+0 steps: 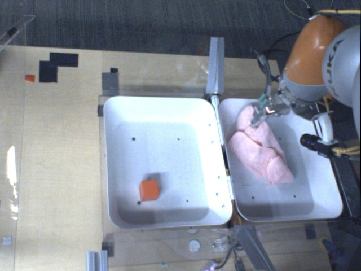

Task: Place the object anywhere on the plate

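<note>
Resting in left bin, small orange cube, matte, boxy

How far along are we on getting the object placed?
Nothing looks done: the orange block sits loose in the left bin. In hand: the gripper is low over the pink cloth in the right bin. Left: grasp, carry, release.

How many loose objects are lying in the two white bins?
2: an orange block low in the left bin, and a pink cloth in the right bin, under the gripper, which may hide more.
</note>
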Motion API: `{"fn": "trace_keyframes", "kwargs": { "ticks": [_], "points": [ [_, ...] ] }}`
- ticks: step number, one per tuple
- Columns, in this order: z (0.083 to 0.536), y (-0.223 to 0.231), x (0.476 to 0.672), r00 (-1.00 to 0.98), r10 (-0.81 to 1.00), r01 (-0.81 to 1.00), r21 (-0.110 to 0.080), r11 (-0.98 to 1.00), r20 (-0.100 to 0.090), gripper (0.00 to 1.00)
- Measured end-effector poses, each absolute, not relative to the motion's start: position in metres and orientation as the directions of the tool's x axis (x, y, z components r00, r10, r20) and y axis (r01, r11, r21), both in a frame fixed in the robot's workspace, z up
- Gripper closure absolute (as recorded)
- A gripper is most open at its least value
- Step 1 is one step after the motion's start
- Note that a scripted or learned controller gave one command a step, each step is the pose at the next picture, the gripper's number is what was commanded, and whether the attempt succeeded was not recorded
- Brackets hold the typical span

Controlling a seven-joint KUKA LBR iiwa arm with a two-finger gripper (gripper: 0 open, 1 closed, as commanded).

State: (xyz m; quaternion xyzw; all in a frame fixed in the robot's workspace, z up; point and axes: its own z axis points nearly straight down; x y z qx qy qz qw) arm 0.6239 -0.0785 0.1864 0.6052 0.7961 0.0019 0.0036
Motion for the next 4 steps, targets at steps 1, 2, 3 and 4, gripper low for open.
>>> {"fn": "trace_keyframes", "kwargs": {
  "ticks": [1, 2, 3, 4],
  "points": [
    [0.227, -0.077, 0.627, -0.276, 0.961, 0.961, 0.01, 0.276, -0.004, 1.0],
    [0.22, -0.033, 0.603, -0.631, 0.776, 0.776, 0.006, 0.631, -0.004, 1.0],
    [0.231, 0.014, 0.579, -0.885, 0.466, 0.466, 0.006, 0.885, -0.008, 1.0],
    [0.235, 0.054, 0.566, -0.996, 0.086, 0.086, 0.004, 0.996, -0.011, 1.0]
  ]
}}
